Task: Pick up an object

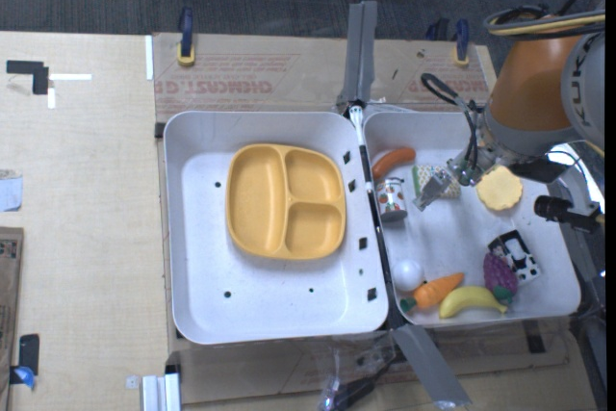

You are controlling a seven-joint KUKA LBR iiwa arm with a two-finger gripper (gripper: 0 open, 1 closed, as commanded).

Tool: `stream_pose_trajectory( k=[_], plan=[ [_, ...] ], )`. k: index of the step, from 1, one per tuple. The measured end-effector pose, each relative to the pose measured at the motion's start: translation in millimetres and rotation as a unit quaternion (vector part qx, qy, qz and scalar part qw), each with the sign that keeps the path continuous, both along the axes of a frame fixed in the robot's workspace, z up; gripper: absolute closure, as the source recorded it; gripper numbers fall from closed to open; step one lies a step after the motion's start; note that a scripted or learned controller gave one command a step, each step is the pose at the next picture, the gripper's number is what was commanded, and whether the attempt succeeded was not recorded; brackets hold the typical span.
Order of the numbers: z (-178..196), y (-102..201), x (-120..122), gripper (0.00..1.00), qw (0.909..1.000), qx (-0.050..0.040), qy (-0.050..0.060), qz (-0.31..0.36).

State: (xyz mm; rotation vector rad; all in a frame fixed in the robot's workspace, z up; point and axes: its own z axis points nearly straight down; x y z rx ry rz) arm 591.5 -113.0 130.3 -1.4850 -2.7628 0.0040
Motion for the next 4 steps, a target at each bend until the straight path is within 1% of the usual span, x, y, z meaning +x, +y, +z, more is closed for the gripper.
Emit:
stream_pose_trajectory(
  k=[1, 2, 3, 4],
  plan=[
    [-43.1, -8.5, 66.0, 0.0, 0.9985, 0.0003, 0.001, 0.055],
    [-36.5, -9.1, 66.8, 1.0, 0.9985, 0.0007, 0.001, 0.054],
    [96.4, 28.3, 63.9, 1.0, 0.9996, -0.0005, -0.002, 0.028],
    [95.4, 28.2, 63.5, 0.0, 0.9996, -0.0005, -0.001, 0.028]
  ],
)
